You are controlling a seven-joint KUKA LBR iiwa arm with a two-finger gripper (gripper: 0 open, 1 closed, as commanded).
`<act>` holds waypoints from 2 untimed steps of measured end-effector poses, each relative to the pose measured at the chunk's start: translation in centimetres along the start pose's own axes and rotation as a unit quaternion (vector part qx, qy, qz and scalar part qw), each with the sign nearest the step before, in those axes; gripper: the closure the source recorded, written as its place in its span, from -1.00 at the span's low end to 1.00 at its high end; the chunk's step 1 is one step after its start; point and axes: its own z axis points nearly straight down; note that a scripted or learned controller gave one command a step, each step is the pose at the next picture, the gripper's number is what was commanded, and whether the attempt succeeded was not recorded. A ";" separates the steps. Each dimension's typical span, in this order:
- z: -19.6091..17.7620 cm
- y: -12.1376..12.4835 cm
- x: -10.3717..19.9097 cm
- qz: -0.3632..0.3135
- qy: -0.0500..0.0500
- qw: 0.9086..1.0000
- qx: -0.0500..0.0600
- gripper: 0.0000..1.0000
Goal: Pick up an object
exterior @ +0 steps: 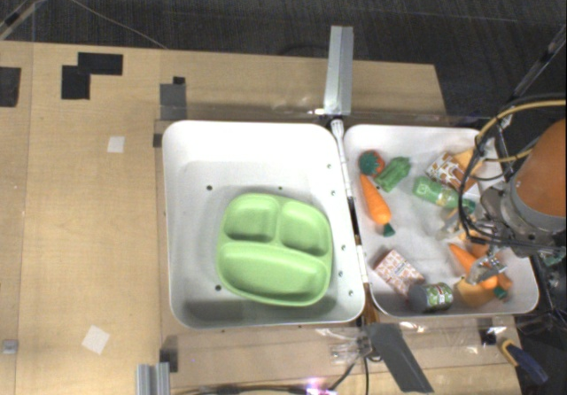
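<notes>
Lying in the right bin (390, 141): carrot (376, 199), green bottle (435, 194), patterned box (398, 268), can (436, 297) and more small toys near the gripper (485, 262), low over the bin's right side, jaw state impossible to tell; beside it, left bin (190, 207) holding 1 green tray (275, 248).

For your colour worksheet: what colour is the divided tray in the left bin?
Light green tray, camera view.

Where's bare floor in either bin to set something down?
Left bin: a bare strip around the green tray, widest toward the far-left corner. Right bin: one small patch between the carrot and the patterned box; crowded near the arm.
</notes>
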 end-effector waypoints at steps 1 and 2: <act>1.3 0.1 0.6 0.001 0.006 1.000 -0.003 -1.00; 0.0 0.0 0.0 0.000 -0.001 1.000 0.001 1.00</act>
